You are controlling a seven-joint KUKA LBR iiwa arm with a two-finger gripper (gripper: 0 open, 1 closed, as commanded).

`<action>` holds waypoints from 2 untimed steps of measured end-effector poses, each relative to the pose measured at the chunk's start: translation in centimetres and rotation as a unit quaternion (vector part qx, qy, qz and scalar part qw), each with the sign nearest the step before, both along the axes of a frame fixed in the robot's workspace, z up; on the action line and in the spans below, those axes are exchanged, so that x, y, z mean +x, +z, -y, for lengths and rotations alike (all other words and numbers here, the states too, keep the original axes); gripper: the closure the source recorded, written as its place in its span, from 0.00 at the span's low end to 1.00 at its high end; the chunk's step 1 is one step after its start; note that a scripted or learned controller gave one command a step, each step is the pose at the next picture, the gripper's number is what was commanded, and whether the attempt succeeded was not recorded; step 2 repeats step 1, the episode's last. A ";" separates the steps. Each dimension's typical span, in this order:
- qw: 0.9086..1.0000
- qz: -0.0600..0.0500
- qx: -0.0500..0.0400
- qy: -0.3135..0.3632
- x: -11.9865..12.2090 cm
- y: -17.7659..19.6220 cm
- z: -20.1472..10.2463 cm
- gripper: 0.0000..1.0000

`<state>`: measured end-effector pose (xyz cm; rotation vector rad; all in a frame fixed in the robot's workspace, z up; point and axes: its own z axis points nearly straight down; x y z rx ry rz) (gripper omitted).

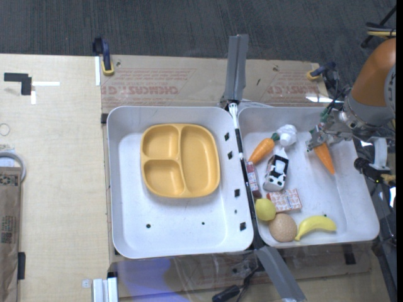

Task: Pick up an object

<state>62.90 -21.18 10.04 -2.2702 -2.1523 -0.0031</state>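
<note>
Camera view: we log the gripper [323, 137] over the right bin [362, 216], fingers closed on an orange carrot [325, 158] that hangs tilted near the bin's far right side; a second carrot [261, 149] lies left of it.

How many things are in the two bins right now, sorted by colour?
Orange: 2, a carrot and another carrot by the hand
Yellow: 3, plate, lemon, banana
Brown: 1, egg
Black and white: 1, carton
White: 1, small object
Red and white: 2, packet, wrapper
Total: 10
</note>
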 end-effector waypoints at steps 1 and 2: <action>0.998 0.004 -0.005 0.055 -8.4 11.2 -3.2 1.00; 0.998 0.004 -0.005 0.055 -8.4 11.2 -3.2 1.00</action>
